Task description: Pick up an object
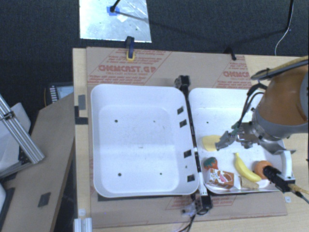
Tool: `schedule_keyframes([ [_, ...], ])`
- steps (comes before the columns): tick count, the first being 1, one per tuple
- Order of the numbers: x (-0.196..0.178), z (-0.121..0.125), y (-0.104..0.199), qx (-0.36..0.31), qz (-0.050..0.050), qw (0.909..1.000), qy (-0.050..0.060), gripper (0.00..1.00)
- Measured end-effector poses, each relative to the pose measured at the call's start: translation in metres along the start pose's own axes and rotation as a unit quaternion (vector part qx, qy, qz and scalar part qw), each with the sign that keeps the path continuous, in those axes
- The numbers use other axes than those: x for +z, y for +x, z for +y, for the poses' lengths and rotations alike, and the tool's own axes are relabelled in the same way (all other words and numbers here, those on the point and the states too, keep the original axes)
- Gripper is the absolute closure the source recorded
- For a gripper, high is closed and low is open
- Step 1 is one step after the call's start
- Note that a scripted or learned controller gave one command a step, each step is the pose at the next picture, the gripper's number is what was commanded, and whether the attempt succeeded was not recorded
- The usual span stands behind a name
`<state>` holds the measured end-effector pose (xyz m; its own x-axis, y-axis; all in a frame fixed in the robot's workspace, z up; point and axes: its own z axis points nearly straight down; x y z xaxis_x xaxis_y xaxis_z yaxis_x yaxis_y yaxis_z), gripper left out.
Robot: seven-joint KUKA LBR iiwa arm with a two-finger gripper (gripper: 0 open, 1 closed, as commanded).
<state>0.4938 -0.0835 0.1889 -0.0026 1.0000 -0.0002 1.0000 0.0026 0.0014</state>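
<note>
Banana (242, 166): yellow, curved, lying flat just below hand (223, 142); hand's grip state — can't tell, fingers too blurred.

Both white bins (140, 139) look like smooth semi-gloss plastic, sitting on matt printed cardboard (159, 66) over a wood-toned counter (79, 71), with a shiny metal sheet (115, 13) on dark matt carpet-like floor (38, 33).
</note>
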Motion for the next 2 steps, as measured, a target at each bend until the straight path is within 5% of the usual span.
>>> schedule_keyframes([
  [1,0.045,0.105,-0.031,-0.002,-0.001,1.0000,-0.004,0.00],
  [2,0.106,0.154,-0.061,-0.001,-0.001,1.0000,-0.002,0.00],
])
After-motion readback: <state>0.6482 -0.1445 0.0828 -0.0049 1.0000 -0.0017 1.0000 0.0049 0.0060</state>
